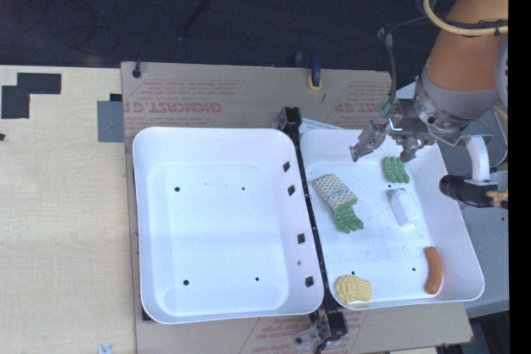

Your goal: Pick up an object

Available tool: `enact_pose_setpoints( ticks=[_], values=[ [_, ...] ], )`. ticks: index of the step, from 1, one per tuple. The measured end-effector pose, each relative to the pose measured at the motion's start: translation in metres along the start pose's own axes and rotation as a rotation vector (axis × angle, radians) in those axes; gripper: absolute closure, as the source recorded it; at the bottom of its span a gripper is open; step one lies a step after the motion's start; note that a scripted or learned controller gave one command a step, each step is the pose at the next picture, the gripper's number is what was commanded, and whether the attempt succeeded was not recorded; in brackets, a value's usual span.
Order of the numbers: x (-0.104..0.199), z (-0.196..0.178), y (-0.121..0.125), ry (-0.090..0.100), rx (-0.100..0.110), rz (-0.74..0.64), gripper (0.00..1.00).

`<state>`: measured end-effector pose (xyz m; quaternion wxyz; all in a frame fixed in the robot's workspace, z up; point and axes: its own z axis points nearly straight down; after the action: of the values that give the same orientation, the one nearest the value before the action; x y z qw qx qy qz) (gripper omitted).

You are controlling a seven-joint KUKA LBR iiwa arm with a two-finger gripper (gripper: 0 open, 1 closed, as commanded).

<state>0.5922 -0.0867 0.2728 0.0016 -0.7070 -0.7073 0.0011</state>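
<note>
Claw (387, 147) hangs spread open, gripping nothing, over right bin (452, 278); small green toy (396, 170) lies just below its right-hand finger, white block (403, 206) farther down.

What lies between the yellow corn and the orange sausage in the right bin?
In the camera view, nothing: bare white bin floor runs between the corn and the sausage.

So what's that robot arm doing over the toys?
The arm's gripper hangs open over the right bin, just above a small green toy, holding nothing. Also in that bin: a patterned block, another green toy, a white piece, a sausage and yellow corn.
</note>
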Motion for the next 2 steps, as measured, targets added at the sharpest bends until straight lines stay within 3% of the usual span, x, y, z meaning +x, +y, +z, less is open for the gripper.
enact_pose_setpoints(
  ticks=[1, 2],
  values=[
    [0.0, -0.01, 0.0, 0.001, 0.002, -0.001, 1.0],
    [-0.037, -0.06, -0.122, 0.0, 0.0, 0.007, 1.0]
  ],
)
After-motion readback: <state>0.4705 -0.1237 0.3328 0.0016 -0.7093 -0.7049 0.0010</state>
